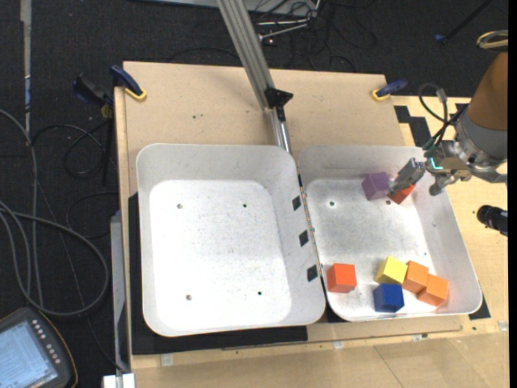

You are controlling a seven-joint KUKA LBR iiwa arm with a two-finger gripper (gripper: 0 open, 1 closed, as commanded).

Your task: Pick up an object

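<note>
Even bright light; soft shadows (slightly grainy)

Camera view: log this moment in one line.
gripper over right bin | at red block beside purple block | grasp unconfirmed

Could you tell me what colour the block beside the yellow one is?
Blue, seen in the camera view.

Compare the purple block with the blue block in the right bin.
The purple block lies near the bin's far end, touching a red block right by the gripper; the blue block sits at the near end, in a cluster with yellow and orange blocks, away from the gripper. Purple looks paler, blue deeper. Both are small cubes in the right bin.
</note>
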